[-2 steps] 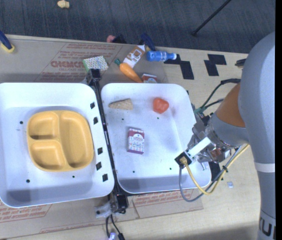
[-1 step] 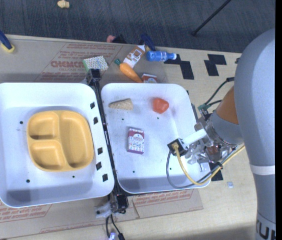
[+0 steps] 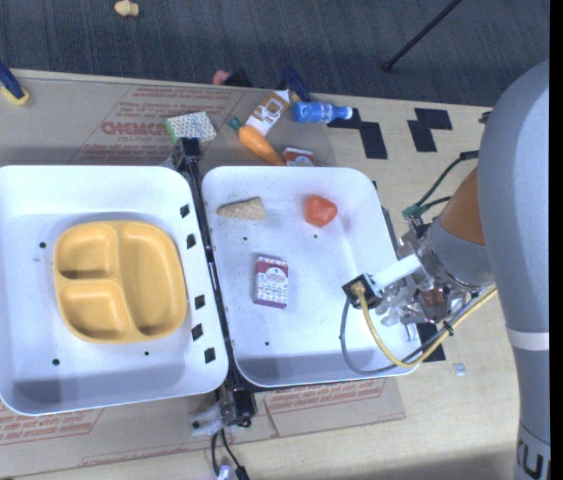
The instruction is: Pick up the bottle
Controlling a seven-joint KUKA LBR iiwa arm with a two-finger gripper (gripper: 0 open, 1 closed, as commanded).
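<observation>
Gripper [image 3: 401,303] is seen at the right bin's [image 3: 361,183] right edge, low over the rim, cables looped below it; jaw state can't be told. Bottle [image 3: 319,113] is lying on its side on the bench beyond the right bin's far edge, near its far-right corner, outside both bins. Nothing is held. A reach past that far rim is judged needed next. Yellow tray [image 3: 121,278] sits in the left bin.
</observation>
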